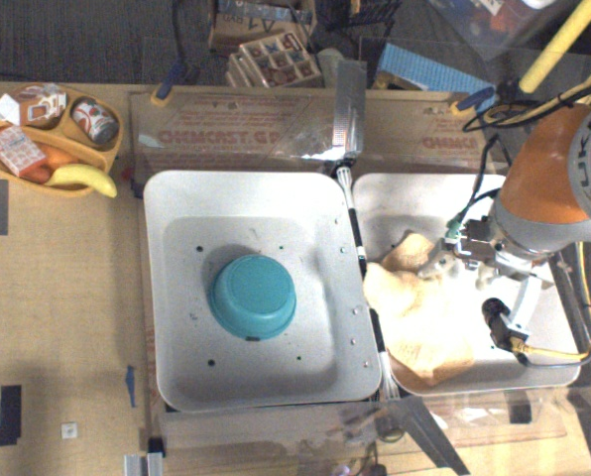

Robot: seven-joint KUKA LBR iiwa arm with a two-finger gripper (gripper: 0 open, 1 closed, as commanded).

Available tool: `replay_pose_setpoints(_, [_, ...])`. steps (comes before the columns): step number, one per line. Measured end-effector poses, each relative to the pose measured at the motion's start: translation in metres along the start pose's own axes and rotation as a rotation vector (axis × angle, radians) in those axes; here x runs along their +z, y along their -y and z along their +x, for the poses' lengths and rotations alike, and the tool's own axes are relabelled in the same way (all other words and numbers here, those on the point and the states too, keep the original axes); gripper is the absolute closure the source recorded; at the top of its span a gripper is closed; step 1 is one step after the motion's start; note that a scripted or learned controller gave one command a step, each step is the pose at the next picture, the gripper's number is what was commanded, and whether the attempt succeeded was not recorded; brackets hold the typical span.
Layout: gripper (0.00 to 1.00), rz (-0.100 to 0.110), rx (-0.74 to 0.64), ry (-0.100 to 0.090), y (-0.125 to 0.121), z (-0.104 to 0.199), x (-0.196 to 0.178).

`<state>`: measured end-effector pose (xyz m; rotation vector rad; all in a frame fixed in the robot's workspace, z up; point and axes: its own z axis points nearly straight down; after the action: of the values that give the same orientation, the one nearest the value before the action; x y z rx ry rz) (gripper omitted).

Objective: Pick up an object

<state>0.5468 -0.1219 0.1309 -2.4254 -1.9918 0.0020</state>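
A: How far along is the pick?

B: Not done, by my reading. The arm (553, 181) hangs over the right bin (375, 191), and the gripper (444, 256) sits low at the cloth's (414, 310) twelve o'clock edge. Whether it is clenched or released I cannot tell; the wrist hides that, and nothing shows lifted clear of the bin.

A: So what could it take?

B: Two candidates. The cloth lies in the right bin, spread from the centre toward seven o'clock, its lower corner draped at the bin's front rim. The bowl (254, 297) stands well apart, in the left bin (167, 196), just past centre toward six o'clock.

A: Materials?

B: The cloth is pale cream, soft and rumpled, with a bunched lump at its top next to the gripper. The bowl is teal, round, smooth, seemingly hard plastic, turned upside down so a flat base faces up. Both bins are shallow, white, matte, with rounded corners.

A: What remains?

B: A sure grasp, then the lift.
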Motion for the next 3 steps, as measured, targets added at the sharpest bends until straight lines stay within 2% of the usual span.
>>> replay_pose_setpoints(1, [0.00,-0.004,0.033,0.001,-0.003,-0.015,-0.046])
replay_pose_setpoints(2, [0.00,-0.013,0.035,0.001,-0.053,0.031,0.042])
replay_pose_setpoints(3, [1.00,-0.017,0.035,0.000,-0.054,0.031,0.031])
